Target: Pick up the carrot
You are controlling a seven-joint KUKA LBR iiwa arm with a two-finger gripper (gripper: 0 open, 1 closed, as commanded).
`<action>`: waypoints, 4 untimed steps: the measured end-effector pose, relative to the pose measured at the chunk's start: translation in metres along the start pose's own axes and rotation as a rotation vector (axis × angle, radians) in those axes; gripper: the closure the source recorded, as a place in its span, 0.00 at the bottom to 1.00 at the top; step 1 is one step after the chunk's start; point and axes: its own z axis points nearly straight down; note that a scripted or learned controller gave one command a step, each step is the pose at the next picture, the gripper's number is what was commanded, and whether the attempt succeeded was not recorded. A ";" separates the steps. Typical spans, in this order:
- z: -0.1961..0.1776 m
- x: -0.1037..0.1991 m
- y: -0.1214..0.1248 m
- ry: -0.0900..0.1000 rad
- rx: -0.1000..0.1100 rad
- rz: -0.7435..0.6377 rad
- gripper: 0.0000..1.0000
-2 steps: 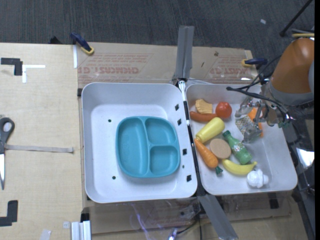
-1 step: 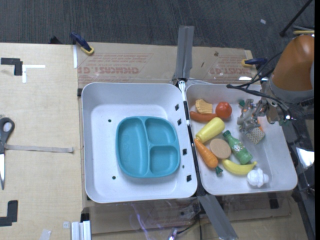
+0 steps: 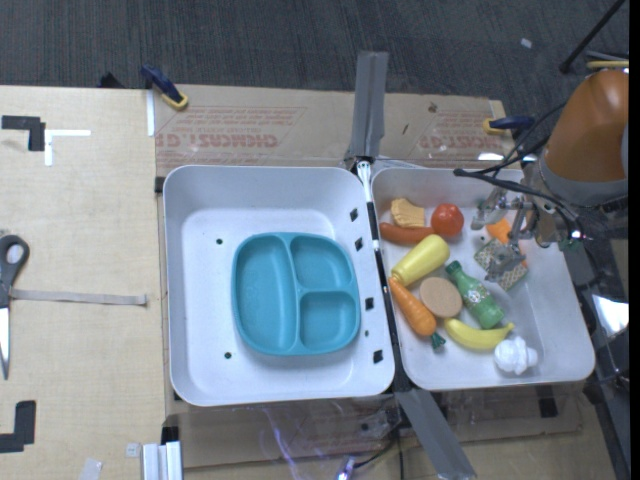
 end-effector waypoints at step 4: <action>-0.006 -0.027 -0.023 -0.002 0.000 0.261 1.00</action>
